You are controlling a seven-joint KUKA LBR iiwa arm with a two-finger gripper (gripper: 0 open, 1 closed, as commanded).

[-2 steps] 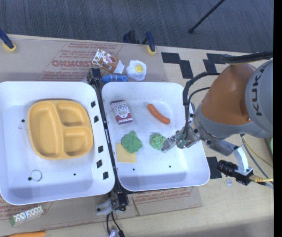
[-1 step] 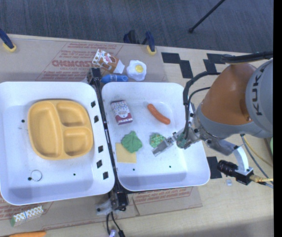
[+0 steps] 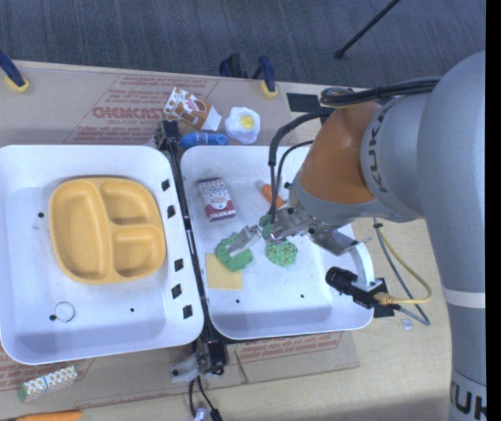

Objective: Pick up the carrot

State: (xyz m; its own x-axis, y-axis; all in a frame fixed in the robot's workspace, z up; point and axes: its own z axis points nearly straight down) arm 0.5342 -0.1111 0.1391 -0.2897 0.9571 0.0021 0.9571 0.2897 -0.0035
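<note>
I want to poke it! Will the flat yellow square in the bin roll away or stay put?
The yellow square looks thin and flat, so it would probably slide, not roll. It likely bends a little if lifted. Its edge tucks beside the green leafy toy, which may shift with it.

Two bins are set side by side on the bench. In the left bin (image 3: 4, 235) a divided tray (image 3: 105, 228) is placed at the centre left of the frame. In the right bin (image 3: 320, 310), a small carton (image 3: 216, 198) is found in the upper left part, and below it a leafy vegetable (image 3: 234, 252) is laid just above a flat slice (image 3: 225, 273). To the right of these a broccoli piece (image 3: 282, 253) is seen, with the gripper (image 3: 266, 228) just above it. The carrot (image 3: 270, 193) is located higher, near the arm (image 3: 355, 165). Behind the bins, at the upper centre, an egg (image 3: 243, 124) and a small packet (image 3: 185, 106) are placed on the bench.
</note>
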